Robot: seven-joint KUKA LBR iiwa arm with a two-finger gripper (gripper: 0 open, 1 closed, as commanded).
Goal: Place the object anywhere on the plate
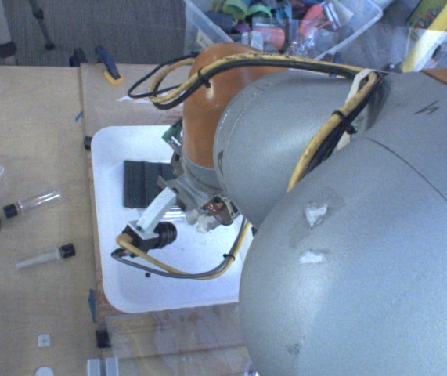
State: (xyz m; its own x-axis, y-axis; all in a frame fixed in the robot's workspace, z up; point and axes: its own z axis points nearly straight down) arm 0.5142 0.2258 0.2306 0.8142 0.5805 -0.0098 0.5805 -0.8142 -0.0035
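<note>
Gripper point(207, 214) state: cannot tell. Flat ribbed black block point(143, 183) at its nine o'clock in glossy white bin point(113, 276).

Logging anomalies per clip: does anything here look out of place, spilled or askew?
Yes. Several clear vials with black caps lie scattered at odd angles on the bench, left of the white bin. Inside the bin, nothing looks odd.
</note>
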